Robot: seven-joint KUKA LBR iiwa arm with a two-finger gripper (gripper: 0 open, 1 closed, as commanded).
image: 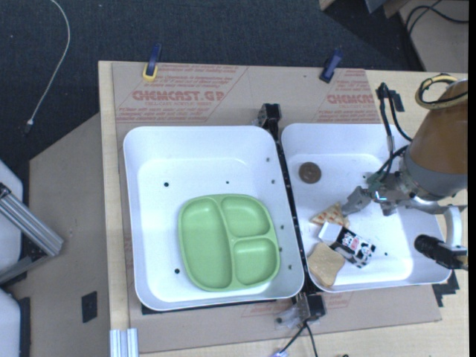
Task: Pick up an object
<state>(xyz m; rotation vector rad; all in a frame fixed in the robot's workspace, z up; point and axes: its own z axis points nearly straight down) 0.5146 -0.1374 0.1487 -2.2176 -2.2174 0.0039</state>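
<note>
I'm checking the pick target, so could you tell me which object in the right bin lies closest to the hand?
The small tan wedge-shaped piece, just off the hand. The brown disc sits farther up the bin.

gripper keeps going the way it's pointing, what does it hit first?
Probably the tan wedge-shaped piece, just ahead of the gripper in the right bin. Height above it is unclear from this slanted view.

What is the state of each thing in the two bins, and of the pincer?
Green divided plate: lying flat in the left bin, its compartments bare.
Brown round disc: flat on the floor of the right bin, apart from the rest.
Tan pieces: lying loose, close to the pincer.
Black and white packet: lying flat, untouched.
Tan flat piece: resting near the front rim.
Pincer: low over the right bin, holding nothing.
</note>
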